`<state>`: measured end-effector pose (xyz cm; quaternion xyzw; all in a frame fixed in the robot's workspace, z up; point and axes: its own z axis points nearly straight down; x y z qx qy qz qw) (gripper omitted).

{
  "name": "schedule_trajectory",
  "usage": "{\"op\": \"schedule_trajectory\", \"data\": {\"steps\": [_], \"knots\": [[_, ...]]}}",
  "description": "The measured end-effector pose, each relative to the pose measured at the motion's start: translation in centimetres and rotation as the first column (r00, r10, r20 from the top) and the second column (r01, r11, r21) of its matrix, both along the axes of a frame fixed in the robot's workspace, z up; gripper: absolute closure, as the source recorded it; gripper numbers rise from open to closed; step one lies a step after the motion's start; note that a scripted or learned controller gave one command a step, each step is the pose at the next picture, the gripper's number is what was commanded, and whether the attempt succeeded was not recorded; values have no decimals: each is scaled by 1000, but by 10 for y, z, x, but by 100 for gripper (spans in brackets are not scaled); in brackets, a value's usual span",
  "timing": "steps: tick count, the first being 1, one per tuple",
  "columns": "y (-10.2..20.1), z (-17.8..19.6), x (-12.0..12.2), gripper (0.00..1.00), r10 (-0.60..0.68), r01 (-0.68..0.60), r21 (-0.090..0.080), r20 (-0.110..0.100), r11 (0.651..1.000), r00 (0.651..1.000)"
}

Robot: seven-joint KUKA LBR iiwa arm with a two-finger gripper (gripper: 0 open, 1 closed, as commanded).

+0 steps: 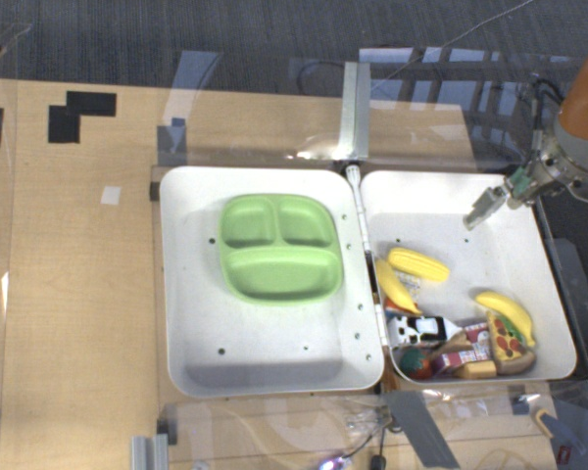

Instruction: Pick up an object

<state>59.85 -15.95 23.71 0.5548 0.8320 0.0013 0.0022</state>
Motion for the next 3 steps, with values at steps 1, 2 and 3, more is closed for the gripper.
{"op": "schedule_trajectory", "data": {"steps": [1,2,3], "knots": [[51,-84,-8,0,73,-73,0,0,997,997],[62,-135,-9,0,225,-225,-3,9,974,974],[63,-123,-7,100,225,-225,-3,14,974,974]]}}
